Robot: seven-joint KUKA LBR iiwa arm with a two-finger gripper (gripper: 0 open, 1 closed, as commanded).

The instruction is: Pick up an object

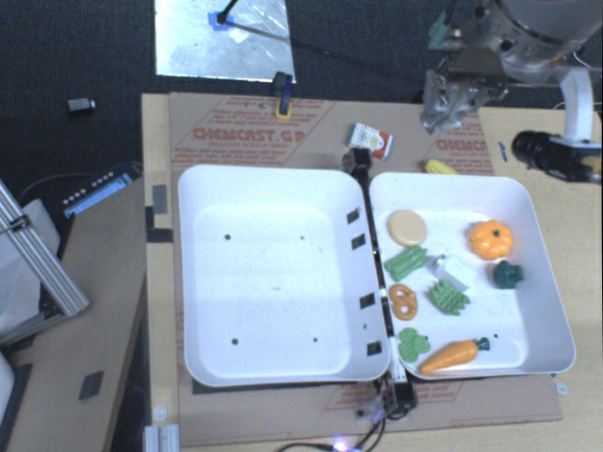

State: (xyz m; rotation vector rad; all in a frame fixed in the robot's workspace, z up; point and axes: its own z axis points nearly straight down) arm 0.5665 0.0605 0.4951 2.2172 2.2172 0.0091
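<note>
Looking from the near edge of the right bin (551, 332), we find the carrot (452, 353) lying on its side close to the front wall, orange with a small green top. It reads as a light, stiff plastic toy with a smooth, slippery taper, so we judge the thick middle, taken across its width, the safest place to pinch. Beside it lie a green leafy piece (413, 344) and a pretzel (402, 299). Further in sit a green ridged piece (449, 298), a small white block (449, 273), green beans (406, 261) and a dark green broccoli (508, 274). Beyond those rest a pale round cookie (407, 226) and an orange pumpkin (491, 239). The left bin (198, 347) lies alongside. Farthest off, the gripper (450, 111) hangs above the bench behind the bins, well apart from the carrot; it carries nothing, but whether it is spread or pressed together we cannot tell.
</note>
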